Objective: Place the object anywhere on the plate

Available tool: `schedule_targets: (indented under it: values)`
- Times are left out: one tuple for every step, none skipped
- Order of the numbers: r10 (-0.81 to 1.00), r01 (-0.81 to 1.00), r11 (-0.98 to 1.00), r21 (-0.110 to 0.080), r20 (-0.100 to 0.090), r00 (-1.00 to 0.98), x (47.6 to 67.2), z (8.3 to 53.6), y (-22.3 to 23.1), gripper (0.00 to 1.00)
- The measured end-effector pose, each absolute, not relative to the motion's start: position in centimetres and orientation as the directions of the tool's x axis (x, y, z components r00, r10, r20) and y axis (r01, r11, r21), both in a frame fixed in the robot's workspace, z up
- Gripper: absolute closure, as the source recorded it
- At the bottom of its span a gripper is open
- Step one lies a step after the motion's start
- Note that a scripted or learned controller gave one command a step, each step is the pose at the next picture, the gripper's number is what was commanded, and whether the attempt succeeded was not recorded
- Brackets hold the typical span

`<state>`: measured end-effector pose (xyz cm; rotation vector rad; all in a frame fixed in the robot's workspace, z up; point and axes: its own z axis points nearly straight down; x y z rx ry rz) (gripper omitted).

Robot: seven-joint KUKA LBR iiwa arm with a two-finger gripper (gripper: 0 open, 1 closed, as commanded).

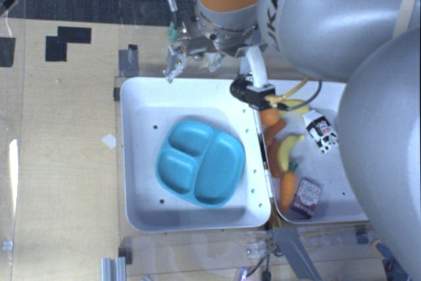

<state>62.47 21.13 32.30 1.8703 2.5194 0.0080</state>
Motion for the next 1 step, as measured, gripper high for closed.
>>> schedule_targets:
  values:
    - [0.957, 0.957, 0.289, 0.006, 0.0, -0.289, 62.47, 32.3, 21.13, 0.0]
